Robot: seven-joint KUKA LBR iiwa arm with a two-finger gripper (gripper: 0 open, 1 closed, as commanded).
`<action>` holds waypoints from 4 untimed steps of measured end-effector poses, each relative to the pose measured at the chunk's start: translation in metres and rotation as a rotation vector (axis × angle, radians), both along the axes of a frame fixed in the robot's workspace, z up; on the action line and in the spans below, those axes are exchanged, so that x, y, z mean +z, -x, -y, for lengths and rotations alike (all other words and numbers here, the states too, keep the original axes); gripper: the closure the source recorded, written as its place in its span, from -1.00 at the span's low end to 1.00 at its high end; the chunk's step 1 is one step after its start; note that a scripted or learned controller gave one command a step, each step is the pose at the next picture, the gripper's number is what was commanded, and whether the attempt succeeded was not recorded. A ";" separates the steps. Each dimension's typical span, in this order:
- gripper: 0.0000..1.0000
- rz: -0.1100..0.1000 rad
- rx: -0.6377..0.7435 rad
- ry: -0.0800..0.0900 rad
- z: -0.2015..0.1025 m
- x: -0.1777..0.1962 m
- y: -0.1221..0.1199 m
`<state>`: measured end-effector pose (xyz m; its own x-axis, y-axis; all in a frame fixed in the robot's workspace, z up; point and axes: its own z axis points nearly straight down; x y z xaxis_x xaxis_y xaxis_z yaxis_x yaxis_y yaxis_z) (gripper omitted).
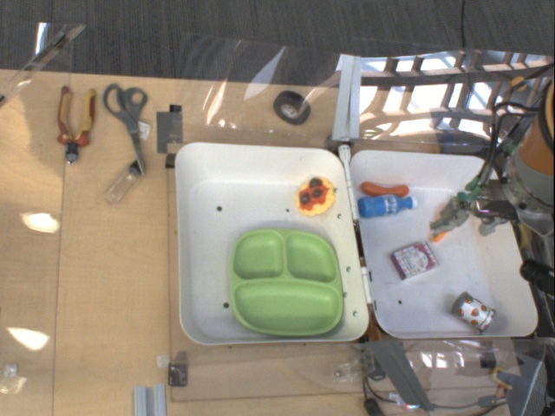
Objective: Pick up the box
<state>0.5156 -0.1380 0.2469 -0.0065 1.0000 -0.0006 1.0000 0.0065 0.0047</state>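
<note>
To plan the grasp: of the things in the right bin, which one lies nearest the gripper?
The small orange piece, just beside the gripper. The purple box, blue bottle, sausage and can lie farther.

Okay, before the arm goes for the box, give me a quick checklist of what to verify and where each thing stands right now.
1. Box in the right bin, lying flat: ok.
2. Box top uncovered, nothing resting on it: ok.
3. Room around box: can, blue bottle and sausage all lie apart from it: ok.
4. Gripper positioned over box: not ok, it sits above and right of it in the camera view.
5. Gripper free of any load: cannot tell.
6. Green tray and pizza toy are in the left bin, out of the way: ok.
</note>
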 end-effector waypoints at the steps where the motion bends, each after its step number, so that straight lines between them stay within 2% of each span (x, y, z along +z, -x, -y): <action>1: -1.00 0.000 0.001 0.000 -0.011 -0.136 -0.006; 2: 1.00 0.006 0.003 0.002 -0.011 -0.125 -0.009; 3: -1.00 0.006 0.003 0.002 -0.011 -0.125 -0.009; 4: -1.00 0.017 -0.036 0.003 -0.052 -0.154 -0.014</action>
<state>0.5295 -0.0859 0.0931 0.0290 0.9996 -0.0037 0.9993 -0.0290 0.0215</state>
